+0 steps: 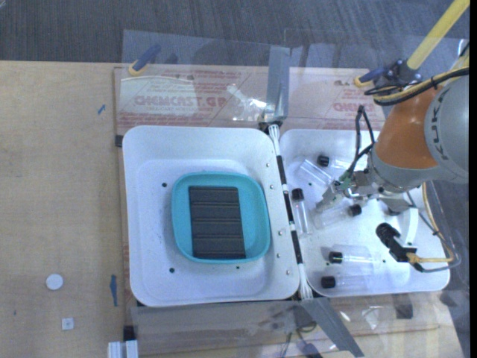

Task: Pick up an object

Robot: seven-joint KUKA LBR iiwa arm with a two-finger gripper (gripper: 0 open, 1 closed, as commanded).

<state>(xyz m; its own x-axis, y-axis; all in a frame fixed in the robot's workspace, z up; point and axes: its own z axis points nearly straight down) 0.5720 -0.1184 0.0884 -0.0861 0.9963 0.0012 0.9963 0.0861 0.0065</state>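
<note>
Closest to the lens we see the arm (436,136), grey with its orange band (399,136), reaching in from the right over the right bin (432,274). Its wrist hangs low above the middle of that bin, and the metal end points left toward the wall between the two bins. We cannot tell whether the jaws are open or closed, and we see nothing held between them.

We count several small clear vials with black caps scattered in the right bin. One capped vial (300,213) lies along the left wall, its cap toward the far end. Another vial (352,257) lies crosswise near the front of the bin, its cap at the left. A third (329,282) sits in the front left corner. A loose black cap (322,159) rests near the far wall, and another (355,209) lies just beside the end of the arm. A clear tube (309,172) lies slanted between the far cap and the arm's tip. None of these is lifted; all rest on the bin floor.

We find a teal tray (181,218) in the middle of the left bin (141,200), with a dark ribbed block (216,221) lying flat inside it.

Both bins stand on the wooden bench (59,162). A small white disc (54,281) lies on the bench well to the left of the bins. Behind the bins lies a clear sheet (179,99) with red lettering.
</note>
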